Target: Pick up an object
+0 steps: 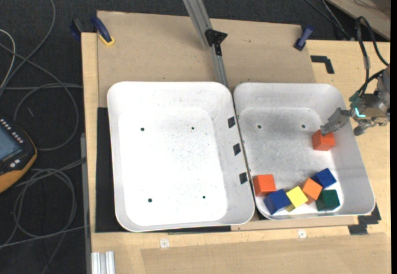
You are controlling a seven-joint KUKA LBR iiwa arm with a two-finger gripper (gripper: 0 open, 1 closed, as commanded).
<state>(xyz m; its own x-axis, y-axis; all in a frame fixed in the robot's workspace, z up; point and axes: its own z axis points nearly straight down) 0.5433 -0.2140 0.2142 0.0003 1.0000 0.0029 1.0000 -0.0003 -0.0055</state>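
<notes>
On the surface (273, 56), the right bin (347, 161) has a red block (323, 140) directly under the jaws (337, 119), whose state I cannot tell; so near the wall, a skewed descent could nudge the block aside.

An orange-red block (323, 141) sits alone on the floor of the right bin (273, 111), near its right wall. Along the bin's front edge lies a cluster: an orange block (265, 183), a blue block (278, 200), a yellow block (297, 196), a second orange block (312, 189), another blue block (324, 177) and a dark green block (329, 199), most touching their neighbours.
</notes>
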